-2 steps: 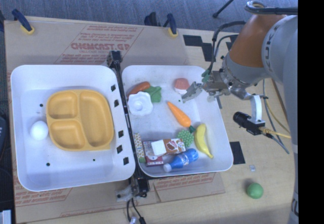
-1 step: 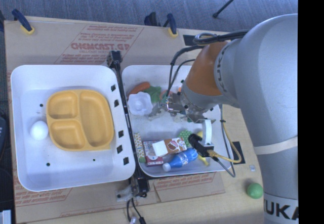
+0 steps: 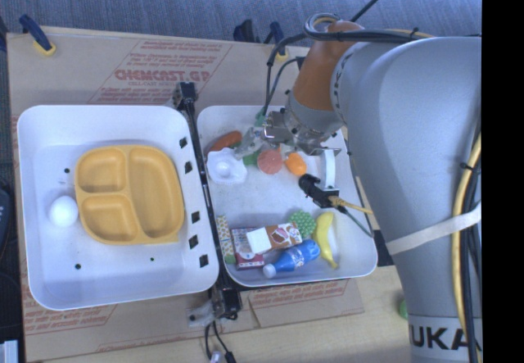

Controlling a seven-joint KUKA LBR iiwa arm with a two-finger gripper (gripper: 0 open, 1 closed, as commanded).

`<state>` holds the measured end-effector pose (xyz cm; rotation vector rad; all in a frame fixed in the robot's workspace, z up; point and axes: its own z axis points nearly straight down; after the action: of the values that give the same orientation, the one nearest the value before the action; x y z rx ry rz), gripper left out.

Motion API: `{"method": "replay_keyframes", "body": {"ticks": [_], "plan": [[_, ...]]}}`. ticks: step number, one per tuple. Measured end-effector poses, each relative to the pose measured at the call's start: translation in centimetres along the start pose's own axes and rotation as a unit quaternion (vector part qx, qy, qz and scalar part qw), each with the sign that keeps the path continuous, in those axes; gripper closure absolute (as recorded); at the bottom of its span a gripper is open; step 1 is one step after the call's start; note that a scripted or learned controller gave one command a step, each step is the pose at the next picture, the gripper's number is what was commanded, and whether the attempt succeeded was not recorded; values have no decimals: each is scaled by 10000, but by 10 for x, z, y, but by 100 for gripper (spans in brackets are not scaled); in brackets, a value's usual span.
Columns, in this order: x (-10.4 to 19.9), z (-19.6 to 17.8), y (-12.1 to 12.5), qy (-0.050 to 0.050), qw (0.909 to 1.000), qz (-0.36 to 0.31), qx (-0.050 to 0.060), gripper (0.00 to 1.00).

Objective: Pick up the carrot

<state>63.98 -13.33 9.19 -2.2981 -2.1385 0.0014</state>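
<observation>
Since the orange-banded wrist [image 3: 315, 99] hangs right over them, the jaws are mostly hidden. Only a grey-and-dark jumble pokes out at the wrist's lower-left edge, so I can't tell how far apart they stand or whether anything sits btw them.

The carrot [image 3: 225, 141] lies in the right bin [image 3: 360, 259], in its far part, close to the wall shared w/ the left bin [image 3: 33, 271]. It's a short orange-red taper lying slantwise, just beside that jumble on the view's left. Whether it touches the jaws is too blurred to say.

A scrap of green [image 3: 260, 117] shows at the wrist's left edge; can't ID it. The arm [image 3: 409, 148], a big grey mass, covers the right bin's far-right corner and most of its right rim.

Around the carrot:
- A white lumpy obj [image 3: 226, 167] sits just below it; shape unclear.
- A salmon-pink round item [image 3: 270, 161] and a small orange ball [image 3: 295, 163] lie side by side, right under the wrist's lower edge.

At the near end of the right bin, packed close together:
- a green knobbly thing [image 3: 303, 223]
- a banana [image 3: 327, 238]
- a blue bottle [image 3: 292, 258] w/ a white cap, lying on its side
- a printed carton [image 3: 264, 242], label too small to read

The left bin holds a yellow three-compartment plate [image 3: 129, 193] w/ a white ball [image 3: 63, 210] just beside its left edge. Both bins rest on a red-printed cardboard sheet [image 3: 164, 74] on the worktop, w/ a blue clamp [image 3: 38, 35] at its far-left corner.
</observation>
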Motion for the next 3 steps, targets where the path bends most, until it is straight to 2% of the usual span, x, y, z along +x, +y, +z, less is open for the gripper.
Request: {"method": "replay_keyframes", "body": {"ticks": [1,2,3], "plan": [[1,-10,0,3,10000,-29,14,100],[11,-161,16,-7,9999,116,-17,100],[-41,0,13,-4,9952,-981,3,100]]}}
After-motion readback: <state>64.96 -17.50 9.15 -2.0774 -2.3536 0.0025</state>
